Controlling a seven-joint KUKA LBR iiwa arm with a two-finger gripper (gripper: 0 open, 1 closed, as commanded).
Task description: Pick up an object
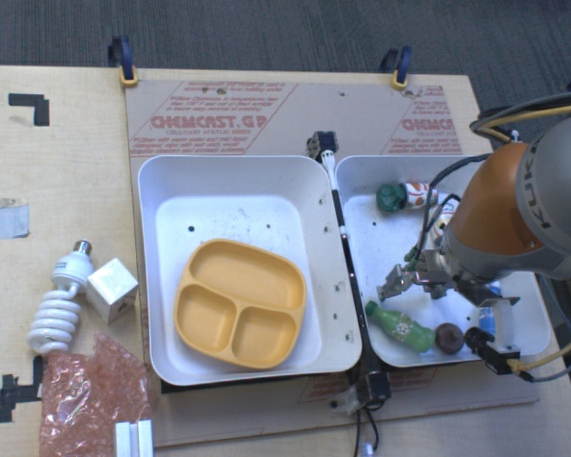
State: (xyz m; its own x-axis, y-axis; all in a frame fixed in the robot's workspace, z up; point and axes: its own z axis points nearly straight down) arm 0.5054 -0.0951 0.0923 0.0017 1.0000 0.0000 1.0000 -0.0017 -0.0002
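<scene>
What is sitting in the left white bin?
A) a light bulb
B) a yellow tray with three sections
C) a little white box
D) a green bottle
B: the yellow tray with three sections lies in the left white bin, while the light bulb and the little white box sit outside it on the bench, and the green bottle is in the right bin.

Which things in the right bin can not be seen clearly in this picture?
- Gripper: too small and dark to tell its finger state.
- Blue object: partly hidden by the arm.
- Bottle with green cap: its far end is hidden behind the arm.
</scene>
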